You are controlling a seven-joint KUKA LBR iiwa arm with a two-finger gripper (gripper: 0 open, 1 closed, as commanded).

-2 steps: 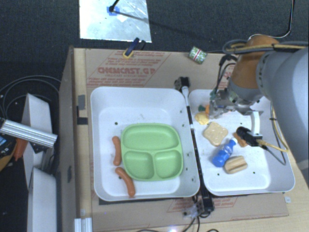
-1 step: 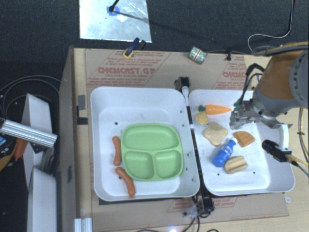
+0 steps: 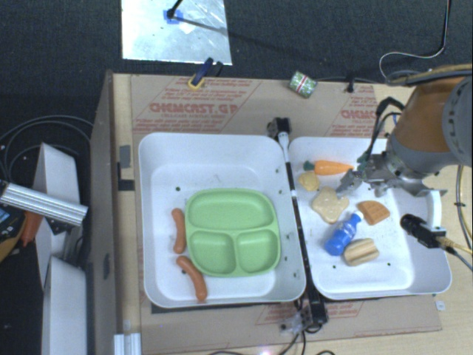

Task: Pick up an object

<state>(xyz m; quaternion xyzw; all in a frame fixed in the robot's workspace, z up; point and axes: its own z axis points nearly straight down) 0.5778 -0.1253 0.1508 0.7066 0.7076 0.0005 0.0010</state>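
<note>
My gripper (image 3: 352, 183) hangs over the right bin (image 3: 425, 276), at its upper middle. It sits just below the right end of an orange carrot (image 3: 332, 167) and just above-right of a pale, flat food piece (image 3: 329, 204). Nothing shows in its grasp. Beneath it lie an orange-brown wedge (image 3: 373, 212), a blue bottle (image 3: 341, 235) and a tan bread roll (image 3: 361, 252). A small yellowish lump (image 3: 308, 180) rests near the bin's left wall.
The left bin (image 3: 159, 168) holds a green divided plate (image 3: 233, 231) and two sausages, one at its left (image 3: 177, 230) and one at its lower left (image 3: 194, 277). A small green can (image 3: 301, 83) lies on the cardboard behind the bins.
</note>
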